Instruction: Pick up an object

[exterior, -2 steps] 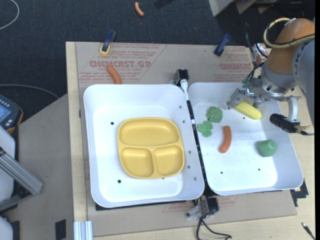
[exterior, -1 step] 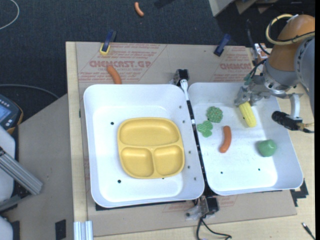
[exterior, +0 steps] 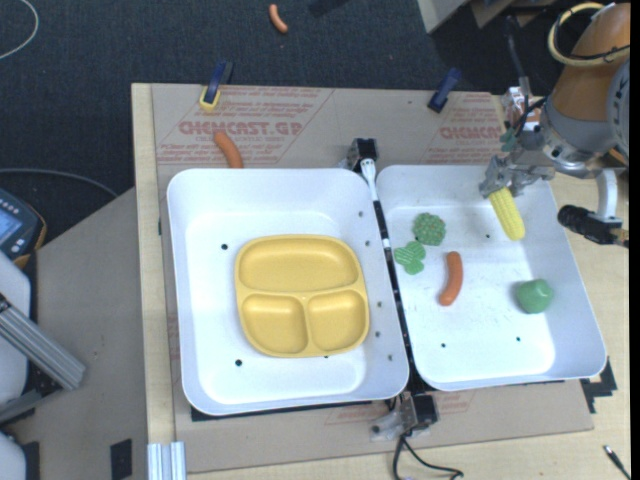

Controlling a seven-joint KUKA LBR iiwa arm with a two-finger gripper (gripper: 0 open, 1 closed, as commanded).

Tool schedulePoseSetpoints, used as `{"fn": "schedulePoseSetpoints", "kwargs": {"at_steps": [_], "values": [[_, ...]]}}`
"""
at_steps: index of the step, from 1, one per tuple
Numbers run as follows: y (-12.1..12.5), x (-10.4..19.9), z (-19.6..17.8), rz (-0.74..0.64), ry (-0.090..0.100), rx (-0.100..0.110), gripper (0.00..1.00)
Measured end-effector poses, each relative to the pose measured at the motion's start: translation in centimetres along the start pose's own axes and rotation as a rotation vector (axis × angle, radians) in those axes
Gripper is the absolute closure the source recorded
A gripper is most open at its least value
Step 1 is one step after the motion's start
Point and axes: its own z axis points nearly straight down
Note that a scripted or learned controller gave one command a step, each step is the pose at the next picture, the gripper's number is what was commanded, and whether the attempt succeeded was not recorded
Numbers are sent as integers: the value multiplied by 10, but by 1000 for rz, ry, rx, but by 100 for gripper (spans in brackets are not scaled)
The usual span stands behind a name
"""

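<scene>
The gripper [exterior: 507, 182] hangs over the far right corner of the right bin [exterior: 566, 353], and a yellow corn cob [exterior: 507, 214] slants down from right under its tips. The fingers appear closed on the cob's upper end, though the contact is small and hard to read from here. The arm [exterior: 585, 88] is cut off at the right edge. Lower in that bin lie a green block [exterior: 534, 295], an orange sausage [exterior: 452, 277] and two green broccoli pieces [exterior: 421, 242]. A yellow divided plate [exterior: 300, 294] sits in the left bin [exterior: 195, 218].
</scene>
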Motion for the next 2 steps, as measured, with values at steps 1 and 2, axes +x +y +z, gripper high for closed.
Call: {"fn": "schedulePoseSetpoints", "kwargs": {"at_steps": [1,2], "values": [[1,8,-60,-1,0,-1,100],[2,8,-87,0,0,0,100]]}}
